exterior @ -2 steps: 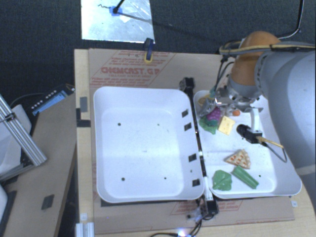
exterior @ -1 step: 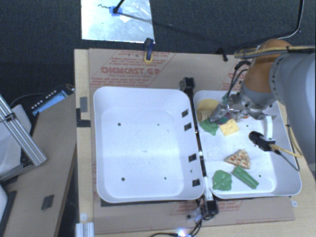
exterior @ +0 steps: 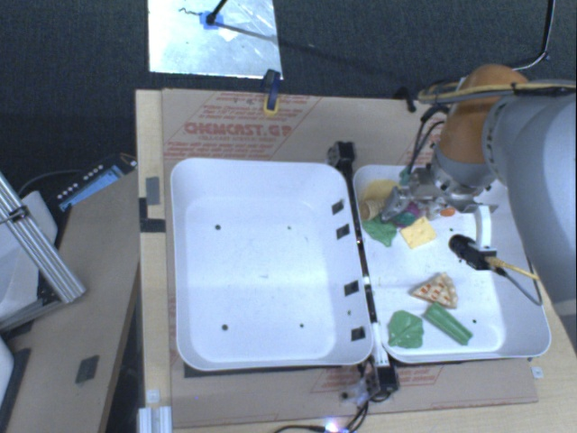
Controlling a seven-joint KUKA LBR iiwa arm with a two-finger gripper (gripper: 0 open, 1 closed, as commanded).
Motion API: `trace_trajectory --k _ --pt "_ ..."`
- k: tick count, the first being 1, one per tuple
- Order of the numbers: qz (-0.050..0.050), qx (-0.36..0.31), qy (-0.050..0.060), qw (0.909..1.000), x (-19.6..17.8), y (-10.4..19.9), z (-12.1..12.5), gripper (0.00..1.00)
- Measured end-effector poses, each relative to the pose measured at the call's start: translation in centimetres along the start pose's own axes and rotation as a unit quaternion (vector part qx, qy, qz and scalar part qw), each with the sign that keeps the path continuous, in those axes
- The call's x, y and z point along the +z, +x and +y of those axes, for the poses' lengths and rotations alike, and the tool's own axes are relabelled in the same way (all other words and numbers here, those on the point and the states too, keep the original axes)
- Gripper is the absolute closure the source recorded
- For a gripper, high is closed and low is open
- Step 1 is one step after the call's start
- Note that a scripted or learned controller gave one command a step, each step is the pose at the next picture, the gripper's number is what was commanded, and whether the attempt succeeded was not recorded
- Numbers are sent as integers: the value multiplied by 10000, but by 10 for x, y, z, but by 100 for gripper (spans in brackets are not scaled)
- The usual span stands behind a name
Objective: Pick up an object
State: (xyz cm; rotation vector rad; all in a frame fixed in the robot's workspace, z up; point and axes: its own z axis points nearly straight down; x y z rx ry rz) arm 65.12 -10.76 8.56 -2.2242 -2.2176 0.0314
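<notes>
Crowding the pincer (exterior: pixel 403 207): yellow block (exterior: pixel 417 234), green leaf (exterior: pixel 380 232), perhaps touching.

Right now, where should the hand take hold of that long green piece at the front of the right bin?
Probably across the middle of the long green piece, coming straight down. It lies flat and slanted on the right bin, so the fingers should straddle its narrow width. The green leaf and waffle wedge sit close by.

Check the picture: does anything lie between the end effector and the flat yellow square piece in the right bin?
Nothing visible does. The end effector sits directly beside the flat yellow square piece, with a crinkled green leaf-shaped piece off to one side.
</notes>
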Motion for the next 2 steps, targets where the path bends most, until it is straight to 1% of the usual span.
trace_trajectory --k 1,2 --pt "38 -14 -19 10000 -10 5 1 100" --pt "74 -64 -120 9999 -106 82 18 100"
